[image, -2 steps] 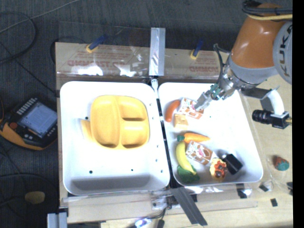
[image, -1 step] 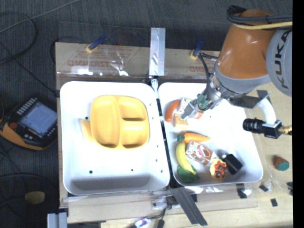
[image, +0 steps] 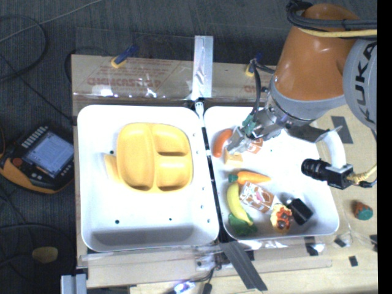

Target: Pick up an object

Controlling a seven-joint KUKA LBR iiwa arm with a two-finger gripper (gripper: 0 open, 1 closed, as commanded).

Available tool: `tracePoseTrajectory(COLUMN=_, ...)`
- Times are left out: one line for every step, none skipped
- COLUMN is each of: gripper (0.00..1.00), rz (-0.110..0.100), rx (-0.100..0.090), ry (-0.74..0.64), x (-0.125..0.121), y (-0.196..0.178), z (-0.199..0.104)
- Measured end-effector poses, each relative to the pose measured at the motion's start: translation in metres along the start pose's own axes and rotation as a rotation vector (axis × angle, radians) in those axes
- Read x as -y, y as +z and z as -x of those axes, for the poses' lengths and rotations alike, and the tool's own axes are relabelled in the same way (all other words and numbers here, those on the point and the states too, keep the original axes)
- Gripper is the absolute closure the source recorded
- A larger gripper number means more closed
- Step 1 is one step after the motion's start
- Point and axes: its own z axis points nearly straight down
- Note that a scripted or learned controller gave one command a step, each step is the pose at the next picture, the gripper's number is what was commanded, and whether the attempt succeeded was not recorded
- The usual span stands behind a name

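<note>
We see divided tray point(image: 154, 157) in left bin point(image: 98, 225); banana point(image: 236, 203), carrot point(image: 252, 177), carton point(image: 256, 198) in right bin point(image: 324, 219).
</note>
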Motion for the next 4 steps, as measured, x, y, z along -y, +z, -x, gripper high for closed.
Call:
tracePoseTrajectory(gripper=1.00, rz=-0.001, rx=0.000, ry=0.042, x=-0.005, y=0.086, z=0.056)
tracePoseTrajectory(gripper=1.00, rz=-0.001, rx=-0.001, ry=0.048, x=-0.065, y=0.103, z=0.057)
tracePoseTrajectory(gripper=1.00, rz=-0.002, rx=0.002, ry=0.283, x=-0.074, y=0.091, z=0.090)
tracePoseTrajectory(gripper=1.00, rz=-0.001, rx=0.003, ry=0.200, x=-0.009, y=0.059, z=0.120)
